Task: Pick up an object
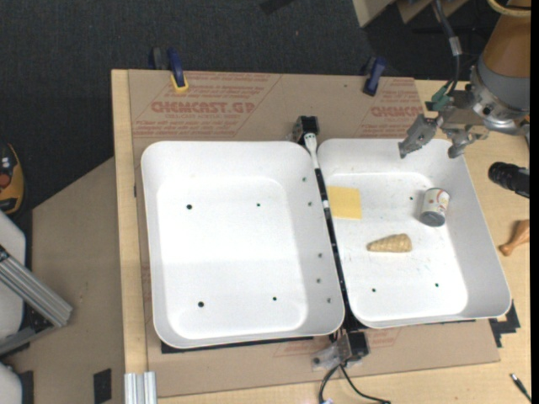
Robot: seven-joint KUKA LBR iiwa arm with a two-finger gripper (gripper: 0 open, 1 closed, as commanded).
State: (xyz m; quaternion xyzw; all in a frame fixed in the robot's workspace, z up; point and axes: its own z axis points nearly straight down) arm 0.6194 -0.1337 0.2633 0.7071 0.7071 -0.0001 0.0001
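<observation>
We are seeing the gripper (434, 145) hanging spread wide, holding nothing, over the far edge of the right shallow white plastic bin (472, 297). Below it are lying a small grey-white can (434, 206), a tan cone-shaped piece (391, 243) and a flat yellow square (345, 202).

Two bins sit side by side on the desk (253, 99). In the right bin (446, 297), a square (345, 202) lies at left, a can (434, 207) at right, a cone (391, 244) below between them. The pincer (435, 144) hangs at its upper edge.
</observation>
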